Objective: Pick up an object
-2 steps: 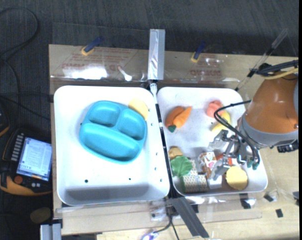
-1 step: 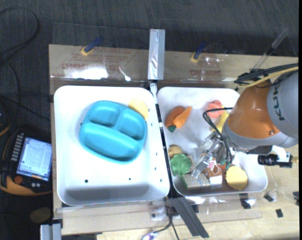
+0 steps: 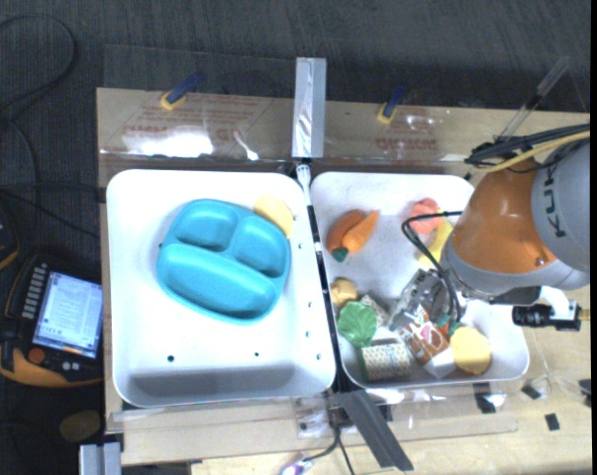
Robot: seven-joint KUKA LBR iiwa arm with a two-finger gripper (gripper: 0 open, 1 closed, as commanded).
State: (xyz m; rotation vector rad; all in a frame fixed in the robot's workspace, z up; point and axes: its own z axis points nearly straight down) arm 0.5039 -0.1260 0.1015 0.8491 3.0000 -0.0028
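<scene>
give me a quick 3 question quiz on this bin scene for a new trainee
1. True or false: the blue divided tray lies in the left bin.
2. Multiple choice: which bin is the end effector over? A) left bin B) right bin C) neither, it is out over the bench
3. Short answer: what lies at the far left of the right bin, near the divider?

Key
1. True. A small yellow piece sits at the tray's far right corner.
2. B. It hangs low among the clutter, beside the green object.
3. The orange carrot with a green end.
</scene>
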